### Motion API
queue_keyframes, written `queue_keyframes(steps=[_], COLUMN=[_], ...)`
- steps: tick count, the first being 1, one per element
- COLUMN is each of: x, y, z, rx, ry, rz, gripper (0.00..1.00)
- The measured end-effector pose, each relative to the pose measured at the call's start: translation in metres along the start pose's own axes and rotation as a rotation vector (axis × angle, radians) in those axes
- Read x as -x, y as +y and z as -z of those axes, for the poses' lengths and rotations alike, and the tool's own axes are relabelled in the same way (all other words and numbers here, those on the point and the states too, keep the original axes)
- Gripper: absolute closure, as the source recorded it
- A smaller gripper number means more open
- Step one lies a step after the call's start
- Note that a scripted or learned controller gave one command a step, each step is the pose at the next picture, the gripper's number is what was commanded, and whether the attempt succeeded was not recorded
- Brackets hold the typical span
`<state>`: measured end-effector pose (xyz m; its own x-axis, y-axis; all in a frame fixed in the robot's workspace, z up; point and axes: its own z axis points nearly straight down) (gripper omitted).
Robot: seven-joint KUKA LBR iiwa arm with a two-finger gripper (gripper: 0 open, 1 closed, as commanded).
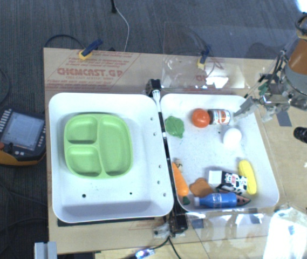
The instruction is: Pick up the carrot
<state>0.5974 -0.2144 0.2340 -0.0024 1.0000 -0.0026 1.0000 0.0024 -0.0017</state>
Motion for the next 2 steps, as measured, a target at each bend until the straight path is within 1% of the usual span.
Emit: queue_keyframes(steps=[1, 2], x=[-0.059, -0.107], y=[-0.056, -0.116], z=[-0.028, -0.065], rx=[-0.004, -0.009], ry=[0.002, 0.004], rz=[0.031, 0.034], gripper=[0.00, 0.00])
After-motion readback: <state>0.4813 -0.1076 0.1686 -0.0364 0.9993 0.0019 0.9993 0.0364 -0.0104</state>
